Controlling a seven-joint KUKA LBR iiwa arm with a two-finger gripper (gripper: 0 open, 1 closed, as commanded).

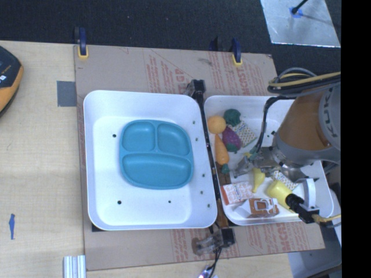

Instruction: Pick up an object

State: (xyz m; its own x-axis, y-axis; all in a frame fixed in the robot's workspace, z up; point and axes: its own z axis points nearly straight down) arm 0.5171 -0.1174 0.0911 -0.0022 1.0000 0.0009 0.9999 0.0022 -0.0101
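Blue tray (155,154) in left bin (98,155); toys fill right bin (243,218).

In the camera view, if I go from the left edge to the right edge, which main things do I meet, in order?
Orange-and-black device → grey tape patch → left white bin holding the blue divided plate → orange carrot → purple toy → yellow toy.
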